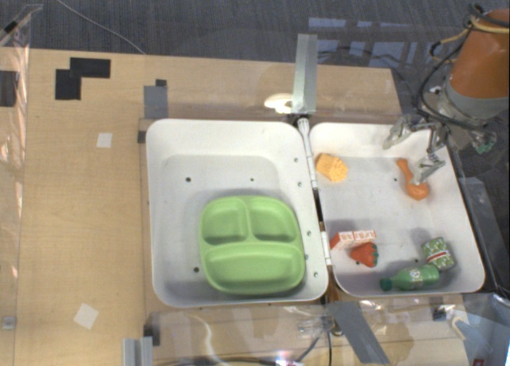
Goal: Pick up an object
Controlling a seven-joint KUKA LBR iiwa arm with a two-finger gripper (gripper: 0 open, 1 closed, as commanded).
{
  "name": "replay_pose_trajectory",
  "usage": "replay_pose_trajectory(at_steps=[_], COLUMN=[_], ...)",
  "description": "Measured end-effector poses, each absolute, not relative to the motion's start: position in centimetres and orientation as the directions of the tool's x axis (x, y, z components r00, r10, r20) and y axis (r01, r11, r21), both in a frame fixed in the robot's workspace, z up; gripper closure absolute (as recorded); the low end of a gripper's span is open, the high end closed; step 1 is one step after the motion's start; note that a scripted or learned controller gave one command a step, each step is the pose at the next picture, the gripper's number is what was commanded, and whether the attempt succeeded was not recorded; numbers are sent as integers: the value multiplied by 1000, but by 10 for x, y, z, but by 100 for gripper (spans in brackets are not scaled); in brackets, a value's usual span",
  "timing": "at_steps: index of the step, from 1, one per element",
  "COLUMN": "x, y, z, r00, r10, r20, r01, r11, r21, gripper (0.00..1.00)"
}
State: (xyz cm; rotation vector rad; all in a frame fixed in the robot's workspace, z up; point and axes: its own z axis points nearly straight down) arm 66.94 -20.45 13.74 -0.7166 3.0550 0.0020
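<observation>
Near the right bin's [470, 221] far edge, the hand [414, 143] hangs spread wide above the orange carrot [413, 183], and should descend squarely astride it before closing.

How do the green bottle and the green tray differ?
The bottle is dark green and slim; the tray is pale green, broad and flat. The bottle lies on its side in the right bin; the tray sits flat in the left bin, compartments up. Both are green.
</observation>
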Motion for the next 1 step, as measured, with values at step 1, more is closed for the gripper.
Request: replay_pose_trajectory(at_steps=[1], x=[620], y=[-205], z=[89], r00=[-745], r10=[-667], r20=[-8], r01=[-667], r11=[745], r21=[-9], gripper=[0])
